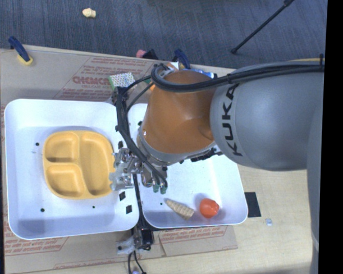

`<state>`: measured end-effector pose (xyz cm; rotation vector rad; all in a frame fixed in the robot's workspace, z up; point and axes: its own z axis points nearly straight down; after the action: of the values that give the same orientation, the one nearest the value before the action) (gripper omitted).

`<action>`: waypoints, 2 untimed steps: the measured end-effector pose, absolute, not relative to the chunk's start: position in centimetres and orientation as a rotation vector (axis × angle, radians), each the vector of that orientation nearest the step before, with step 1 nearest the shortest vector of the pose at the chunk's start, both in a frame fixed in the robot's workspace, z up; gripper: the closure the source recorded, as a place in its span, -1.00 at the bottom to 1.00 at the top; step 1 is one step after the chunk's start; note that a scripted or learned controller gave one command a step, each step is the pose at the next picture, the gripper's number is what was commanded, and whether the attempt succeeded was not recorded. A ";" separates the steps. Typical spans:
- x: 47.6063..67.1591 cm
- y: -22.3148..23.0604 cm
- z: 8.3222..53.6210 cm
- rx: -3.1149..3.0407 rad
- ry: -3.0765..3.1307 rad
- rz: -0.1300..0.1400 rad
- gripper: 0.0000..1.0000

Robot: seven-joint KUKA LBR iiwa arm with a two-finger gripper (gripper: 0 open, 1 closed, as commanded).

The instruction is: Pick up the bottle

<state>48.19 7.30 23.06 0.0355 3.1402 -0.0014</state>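
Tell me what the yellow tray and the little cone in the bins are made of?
The yellow tray looks like molded plastic with a matte finish: smooth rounded compartments, even color. The cone looks like a toy wafer cone, probably plastic too, tan with a faintly ridged surface; it is too small to be sure.

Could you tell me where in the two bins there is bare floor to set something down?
Left bin: bare floor rings the yellow divided plate, widest along its near edge. Right bin: a patch between the orange ball and the far wall. It is crowded at the divider, where the end effector hangs beside the cone.
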 end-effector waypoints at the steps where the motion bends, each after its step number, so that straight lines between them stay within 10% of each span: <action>1: 47.6 11.8 23.3 -0.205 3.134 -0.001 1.00; 2: 48.2 17.3 21.6 -0.428 3.110 0.000 1.00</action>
<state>48.23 17.34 21.56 -0.4277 3.1103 0.0001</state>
